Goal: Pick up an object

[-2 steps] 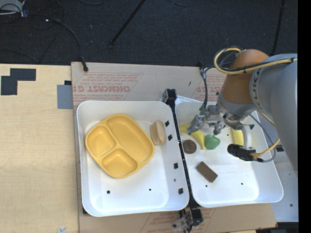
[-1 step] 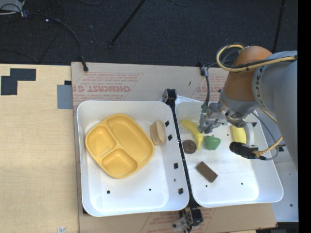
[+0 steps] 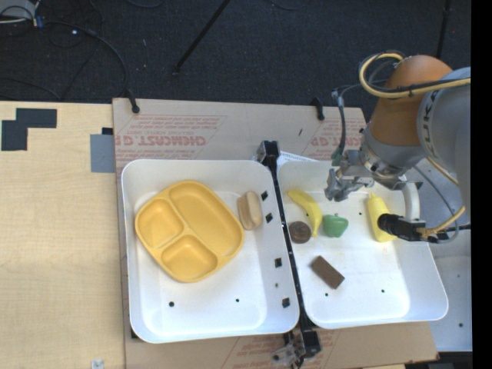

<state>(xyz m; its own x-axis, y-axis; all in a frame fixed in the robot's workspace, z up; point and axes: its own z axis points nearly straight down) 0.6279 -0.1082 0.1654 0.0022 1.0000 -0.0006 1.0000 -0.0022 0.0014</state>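
Poised in the right bin (image 3: 415, 298), our pincer (image 3: 339, 189) hangs just above the green pepper (image 3: 335, 224); whether it is open or closed we cannot tell. We judge the pepper the likely target, since it lies almost directly beneath. A yellow banana (image 3: 305, 208) lies just beside it, with a brown disc (image 3: 300, 232) touching the banana's lower end. A brown block (image 3: 327, 272) sits apart. The left bin (image 3: 192, 314) holds a yellow tray (image 3: 188, 229).

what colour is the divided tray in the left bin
Yellow. The divided tray shows plainly in the camera view, lying in the left bin.
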